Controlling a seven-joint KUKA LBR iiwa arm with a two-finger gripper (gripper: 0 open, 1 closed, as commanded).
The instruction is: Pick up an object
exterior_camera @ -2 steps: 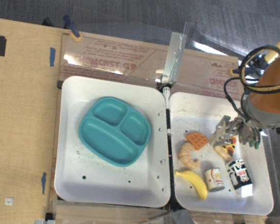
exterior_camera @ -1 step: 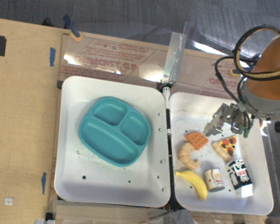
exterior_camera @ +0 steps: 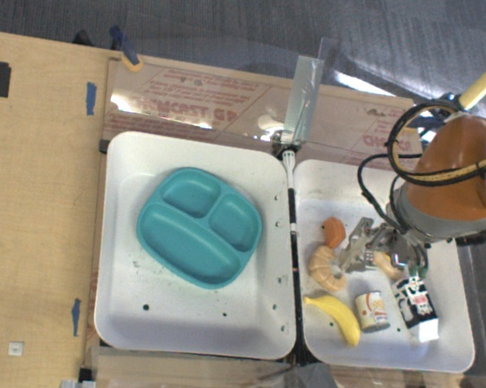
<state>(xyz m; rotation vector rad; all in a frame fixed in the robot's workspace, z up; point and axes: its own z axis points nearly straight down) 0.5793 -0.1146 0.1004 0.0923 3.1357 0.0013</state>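
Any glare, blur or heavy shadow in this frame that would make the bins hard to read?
Camera view: glare streaks the clear sheet behind the bins; the teal plate in the left bin is sharp and evenly lit with a soft shadow; the gripper over the right bin looks slightly smeared, and the small items around it, like the banana, are low in detail.

**Colours on the bench**

Both bins, the left bin (exterior_camera: 111, 305) and the right bin (exterior_camera: 445, 352), are white. The divided plate (exterior_camera: 200, 226) is teal. The banana (exterior_camera: 335, 317) is yellow; the croissant (exterior_camera: 328, 267) is tan. The carton (exterior_camera: 417, 304) shows black-and-white patches. The arm's band (exterior_camera: 455, 169) is orange.
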